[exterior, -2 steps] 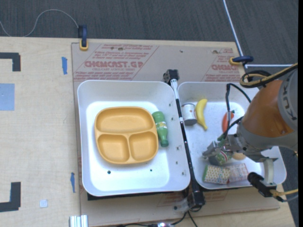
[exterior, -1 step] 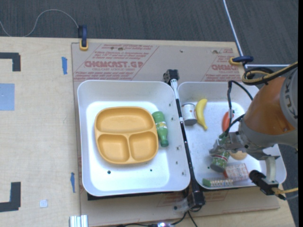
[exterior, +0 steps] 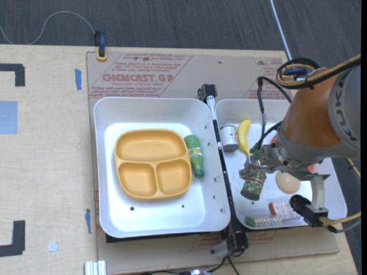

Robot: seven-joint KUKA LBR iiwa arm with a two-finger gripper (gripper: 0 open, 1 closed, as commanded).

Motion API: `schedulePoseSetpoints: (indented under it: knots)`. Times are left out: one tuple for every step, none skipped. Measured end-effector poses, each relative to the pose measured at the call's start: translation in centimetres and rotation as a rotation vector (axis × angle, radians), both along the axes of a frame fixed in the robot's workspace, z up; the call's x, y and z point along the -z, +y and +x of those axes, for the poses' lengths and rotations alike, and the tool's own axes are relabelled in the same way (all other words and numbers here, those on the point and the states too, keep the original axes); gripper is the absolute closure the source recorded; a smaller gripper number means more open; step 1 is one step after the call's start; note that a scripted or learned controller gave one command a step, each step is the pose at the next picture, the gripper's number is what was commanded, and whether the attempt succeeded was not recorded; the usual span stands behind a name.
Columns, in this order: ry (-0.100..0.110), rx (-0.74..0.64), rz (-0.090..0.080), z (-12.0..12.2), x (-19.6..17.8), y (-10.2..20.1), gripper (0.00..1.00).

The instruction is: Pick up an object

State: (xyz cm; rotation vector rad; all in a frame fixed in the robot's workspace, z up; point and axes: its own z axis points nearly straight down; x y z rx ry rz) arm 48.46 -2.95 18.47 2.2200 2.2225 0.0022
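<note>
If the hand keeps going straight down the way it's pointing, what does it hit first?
Most likely the green-labelled jar lying directly under the hand in the right bin, though depth is hard to judge here.

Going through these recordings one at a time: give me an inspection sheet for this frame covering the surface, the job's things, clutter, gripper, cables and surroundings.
Surface: two white bins side by side, left bin and right bin, on a brown protective sheet over a pale bench.
Job's things: in the right bin, a banana, a metal can, a green-labelled jar, a tan egg-shaped object and a red and white packet.
Clutter: left bin holds a yellow divided plate with a green bottle beside its right edge.
Gripper: gripper low over the jar; grasp cannot be confirmed.
Cables: black and blue leads looped on the arm; a thin wire on the floor.
Surroundings: grey carpet; blue tape marks.
</note>
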Motion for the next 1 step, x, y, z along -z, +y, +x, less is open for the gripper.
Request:
schedulePoseSetpoints:
  knots:
    - [-0.004, -0.002, -0.002, 0.16, -1.02, -0.01, 1.0]
